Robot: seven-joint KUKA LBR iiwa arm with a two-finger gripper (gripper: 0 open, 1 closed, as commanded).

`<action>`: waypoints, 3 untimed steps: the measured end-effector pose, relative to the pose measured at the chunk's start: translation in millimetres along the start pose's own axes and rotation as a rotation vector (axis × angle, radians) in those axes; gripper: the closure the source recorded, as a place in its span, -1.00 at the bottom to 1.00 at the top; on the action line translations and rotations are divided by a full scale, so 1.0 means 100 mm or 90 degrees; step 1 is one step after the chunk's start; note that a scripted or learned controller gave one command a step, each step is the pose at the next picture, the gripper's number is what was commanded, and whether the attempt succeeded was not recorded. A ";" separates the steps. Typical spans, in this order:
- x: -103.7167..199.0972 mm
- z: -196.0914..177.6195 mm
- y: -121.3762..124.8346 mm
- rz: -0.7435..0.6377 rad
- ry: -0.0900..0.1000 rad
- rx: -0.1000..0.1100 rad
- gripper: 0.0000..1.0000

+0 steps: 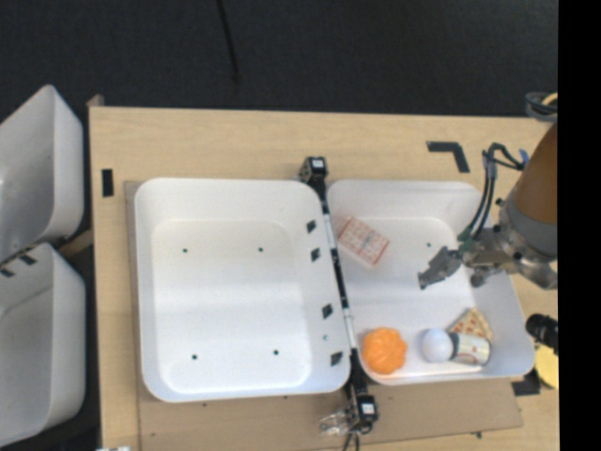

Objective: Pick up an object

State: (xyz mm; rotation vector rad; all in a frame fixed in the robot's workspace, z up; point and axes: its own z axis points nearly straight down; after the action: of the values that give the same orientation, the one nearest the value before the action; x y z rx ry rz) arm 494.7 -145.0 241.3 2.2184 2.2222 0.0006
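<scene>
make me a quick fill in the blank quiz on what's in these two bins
1. The orange ball lies in the ____ bin, near the front wall.
2. The white ball sits between the orange ball and a ____ lying on its side.
3. The pink packet lies close to the ____ between the two bins.
4. The gripper hangs over the ____ bin.

Missing words: right; cup; divide; right
</scene>
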 end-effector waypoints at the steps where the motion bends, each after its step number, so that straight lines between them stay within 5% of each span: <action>1: 0.74 -0.12 0.01 -0.004 0.001 0.000 -1.00; 2: 0.70 -0.22 0.02 0.000 0.000 -0.002 1.00; 3: 0.53 -0.92 -0.04 0.000 0.000 -0.001 1.00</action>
State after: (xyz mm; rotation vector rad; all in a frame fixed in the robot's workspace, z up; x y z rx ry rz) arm 490.0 -92.4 332.9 2.2167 2.2221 0.0013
